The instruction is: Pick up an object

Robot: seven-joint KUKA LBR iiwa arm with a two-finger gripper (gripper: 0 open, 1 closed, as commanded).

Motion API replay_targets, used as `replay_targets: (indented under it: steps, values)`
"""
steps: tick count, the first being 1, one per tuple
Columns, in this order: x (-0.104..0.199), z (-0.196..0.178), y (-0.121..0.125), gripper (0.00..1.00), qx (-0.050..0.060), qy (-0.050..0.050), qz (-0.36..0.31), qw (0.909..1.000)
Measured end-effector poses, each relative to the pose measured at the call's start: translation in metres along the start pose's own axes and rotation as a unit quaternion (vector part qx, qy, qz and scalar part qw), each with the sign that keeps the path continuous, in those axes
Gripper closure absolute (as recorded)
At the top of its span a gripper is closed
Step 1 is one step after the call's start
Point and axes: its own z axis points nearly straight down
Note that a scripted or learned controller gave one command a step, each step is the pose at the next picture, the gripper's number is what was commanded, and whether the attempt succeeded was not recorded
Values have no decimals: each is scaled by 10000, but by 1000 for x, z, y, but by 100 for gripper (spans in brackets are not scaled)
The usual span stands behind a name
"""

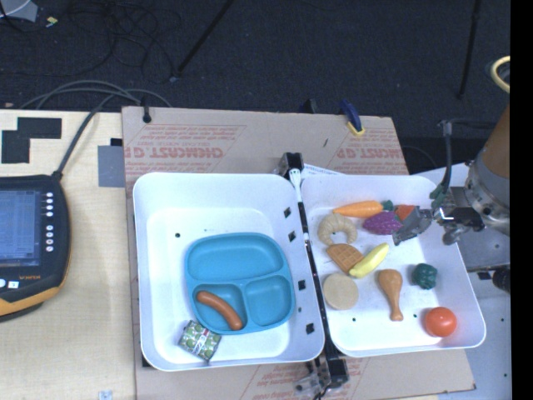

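**Reaching over the right bin**

I am hovering my gripper over the far side of the right bin, nothing held, beside the purple grapes and carrot. Whether it is open or closed I cannot tell. I judge the next move is descending onto 1 toy. My wrist is cut off at the right.

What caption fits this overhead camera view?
Robot arm reaching over right bin of toy food; blue tray with sausage in left bin.
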Motion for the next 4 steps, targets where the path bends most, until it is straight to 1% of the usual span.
replay_targets:
  steps: [1, 2, 3, 4]
  values:
    - [59, -160, -20, 0, -95, -4, -41, 9999]
    - [57, -160, -19, 100, -1, -9, -20, 10000]
    - [90, -36, 2, 100, 54, 3, -16, 10000]
    - [147, -100, -39, 100, -28, 5, -31, 10000]
